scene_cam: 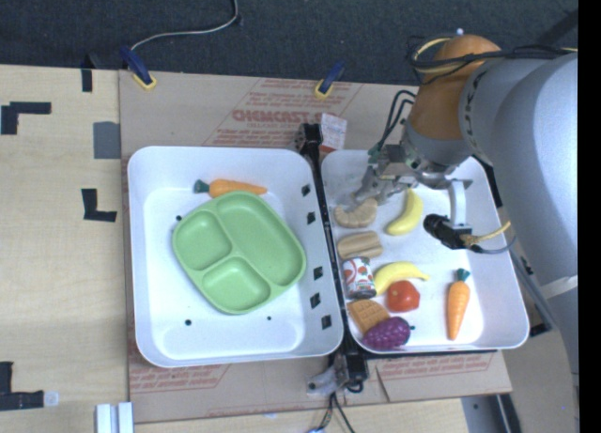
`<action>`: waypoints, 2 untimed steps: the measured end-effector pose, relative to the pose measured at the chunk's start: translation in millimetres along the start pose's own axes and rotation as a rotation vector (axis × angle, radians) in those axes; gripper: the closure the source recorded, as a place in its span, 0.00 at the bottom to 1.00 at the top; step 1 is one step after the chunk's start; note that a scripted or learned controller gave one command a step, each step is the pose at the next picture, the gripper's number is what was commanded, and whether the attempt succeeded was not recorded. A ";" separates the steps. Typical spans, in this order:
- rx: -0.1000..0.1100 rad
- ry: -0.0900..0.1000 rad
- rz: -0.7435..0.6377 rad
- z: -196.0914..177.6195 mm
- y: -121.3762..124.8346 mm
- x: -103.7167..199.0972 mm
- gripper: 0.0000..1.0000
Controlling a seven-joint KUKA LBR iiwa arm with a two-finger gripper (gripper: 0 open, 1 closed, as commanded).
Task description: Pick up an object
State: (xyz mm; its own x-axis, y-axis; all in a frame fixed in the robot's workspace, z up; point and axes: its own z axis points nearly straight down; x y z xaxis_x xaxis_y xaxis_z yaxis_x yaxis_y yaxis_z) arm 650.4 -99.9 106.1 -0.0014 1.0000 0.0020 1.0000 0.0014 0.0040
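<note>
My gripper (368,194) is low in the upper left part of the right bin (498,328), its tip right above a tan bread piece (355,215). Whether it touches the bread is unclear. A yellow banana (406,215) lies just to the right of the gripper. Below them lie a brown roll (360,245), a small can (359,277), a second banana (399,273), a red tomato (403,297), a carrot (456,304), a cracker (367,314) and purple grapes (387,332).
The left bin (155,328) holds a green divided plate (238,251) and another carrot (235,188) by its far wall. The grey arm (526,112) covers the right bin's far right corner. A black divider (319,234) runs between the bins.
</note>
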 end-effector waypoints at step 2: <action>0.004 -0.003 0.001 20.5 -0.8 3.9 0.00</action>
State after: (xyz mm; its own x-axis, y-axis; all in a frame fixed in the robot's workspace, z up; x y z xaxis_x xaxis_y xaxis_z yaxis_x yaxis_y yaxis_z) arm 649.7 -95.9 85.6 -0.0007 1.0000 -0.0007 1.0000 0.0007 0.0002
